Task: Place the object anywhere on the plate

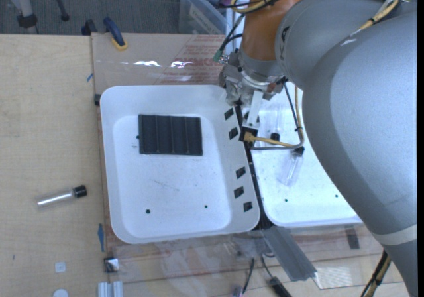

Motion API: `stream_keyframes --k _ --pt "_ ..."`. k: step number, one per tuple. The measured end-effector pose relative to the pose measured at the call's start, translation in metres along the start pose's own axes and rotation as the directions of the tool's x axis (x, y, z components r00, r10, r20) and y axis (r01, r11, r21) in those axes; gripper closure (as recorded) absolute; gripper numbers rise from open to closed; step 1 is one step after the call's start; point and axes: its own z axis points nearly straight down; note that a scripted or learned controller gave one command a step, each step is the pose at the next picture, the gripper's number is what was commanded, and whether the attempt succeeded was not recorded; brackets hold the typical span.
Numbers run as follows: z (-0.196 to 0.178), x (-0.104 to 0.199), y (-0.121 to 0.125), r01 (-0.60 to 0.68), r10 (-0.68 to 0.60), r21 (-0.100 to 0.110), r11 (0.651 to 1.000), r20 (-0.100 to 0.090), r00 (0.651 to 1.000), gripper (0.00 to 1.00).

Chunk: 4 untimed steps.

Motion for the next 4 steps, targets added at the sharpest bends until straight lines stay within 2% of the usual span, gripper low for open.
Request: stream_keyframes --k 1,2,3,4 --pt "0.000 0.001 0.000 -0.042 0.042 -0.001 0.999 -0.001 0.999 1.00" --pt "0.004 0.033 -0.031 -0.119 0.119 0.067 0.991 0.007 0.993 1.00" --pt "-0.155 0.092 -0.041 -0.077 0.077 0.063 0.995 0.003 0.997 1.00" --pt "-0.099 0.105 -0.137 0.071 -0.071 0.067 0.995 -0.004 0.997 1.00"
